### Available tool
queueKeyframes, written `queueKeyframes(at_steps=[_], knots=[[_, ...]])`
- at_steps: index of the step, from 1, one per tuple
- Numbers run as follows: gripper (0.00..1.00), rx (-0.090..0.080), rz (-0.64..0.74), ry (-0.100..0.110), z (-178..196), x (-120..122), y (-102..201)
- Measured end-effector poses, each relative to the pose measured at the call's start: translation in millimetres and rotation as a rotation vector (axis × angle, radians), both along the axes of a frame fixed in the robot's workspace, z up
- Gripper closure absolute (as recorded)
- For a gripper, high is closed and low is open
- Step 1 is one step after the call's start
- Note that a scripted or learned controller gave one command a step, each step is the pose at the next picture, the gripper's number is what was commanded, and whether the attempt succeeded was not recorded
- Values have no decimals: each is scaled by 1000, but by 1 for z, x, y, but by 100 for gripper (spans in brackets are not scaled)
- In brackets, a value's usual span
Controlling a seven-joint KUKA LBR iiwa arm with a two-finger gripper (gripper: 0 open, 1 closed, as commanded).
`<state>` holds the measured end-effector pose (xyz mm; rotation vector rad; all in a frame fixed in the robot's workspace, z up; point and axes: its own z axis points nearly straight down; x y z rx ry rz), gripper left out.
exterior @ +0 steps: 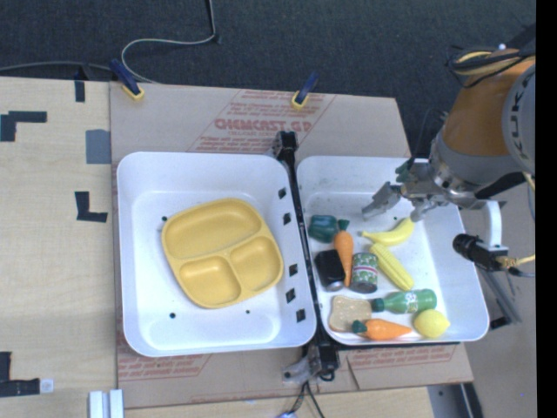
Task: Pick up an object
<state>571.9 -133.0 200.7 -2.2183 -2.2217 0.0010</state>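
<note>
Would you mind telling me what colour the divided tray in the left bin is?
Yellow; the divided tray shows clearly in the camera view.

Yellow divided tray (223, 252) in left bin (139, 233) — cardboard sheet (252, 124) w/ clamps underneath.

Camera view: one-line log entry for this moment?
end effector: open, holding nothing | position: above right bin, near banana | left bin: yellow divided plate

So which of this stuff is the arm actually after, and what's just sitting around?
For the job:
gripper
banana
corn cob
carrot
green bottle
lemon
can

Just lying about:
yellow divided plate
left bin
yellow clamps
</note>
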Motion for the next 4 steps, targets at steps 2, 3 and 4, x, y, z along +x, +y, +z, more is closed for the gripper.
queueKeyframes(at_steps=[2,3,4], knots=[[0,-3,-3,-5,-115,-82,-30],[100,-4,-3,-7,-104,-80,-31],[100,0,1,-2,-12,-50,41]])
